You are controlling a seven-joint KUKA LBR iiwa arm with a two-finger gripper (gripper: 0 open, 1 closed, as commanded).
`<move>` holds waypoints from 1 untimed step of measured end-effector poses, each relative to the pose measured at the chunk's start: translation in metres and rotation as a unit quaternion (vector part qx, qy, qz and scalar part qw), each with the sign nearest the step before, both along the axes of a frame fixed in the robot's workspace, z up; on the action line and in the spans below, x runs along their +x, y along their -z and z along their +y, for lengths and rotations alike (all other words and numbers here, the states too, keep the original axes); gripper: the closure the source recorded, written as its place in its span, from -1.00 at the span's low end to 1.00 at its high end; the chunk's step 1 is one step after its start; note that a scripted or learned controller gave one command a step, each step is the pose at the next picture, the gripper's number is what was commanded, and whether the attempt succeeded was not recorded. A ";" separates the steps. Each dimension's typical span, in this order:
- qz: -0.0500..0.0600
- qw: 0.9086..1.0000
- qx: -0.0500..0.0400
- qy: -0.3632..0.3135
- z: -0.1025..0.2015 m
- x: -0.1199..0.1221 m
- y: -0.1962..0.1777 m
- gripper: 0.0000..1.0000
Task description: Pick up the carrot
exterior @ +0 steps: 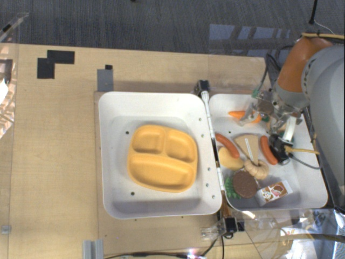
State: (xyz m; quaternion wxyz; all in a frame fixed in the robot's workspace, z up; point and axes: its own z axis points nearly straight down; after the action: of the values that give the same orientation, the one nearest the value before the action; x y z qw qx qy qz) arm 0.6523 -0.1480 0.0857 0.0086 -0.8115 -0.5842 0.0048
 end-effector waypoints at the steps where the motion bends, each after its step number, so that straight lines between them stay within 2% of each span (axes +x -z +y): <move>1: -0.005 0.994 -0.004 0.113 -0.020 0.014 0.001 -1.00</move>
State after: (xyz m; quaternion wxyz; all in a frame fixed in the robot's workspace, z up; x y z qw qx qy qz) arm 0.6668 -0.1678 0.0851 0.0030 -0.8724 -0.4887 0.0024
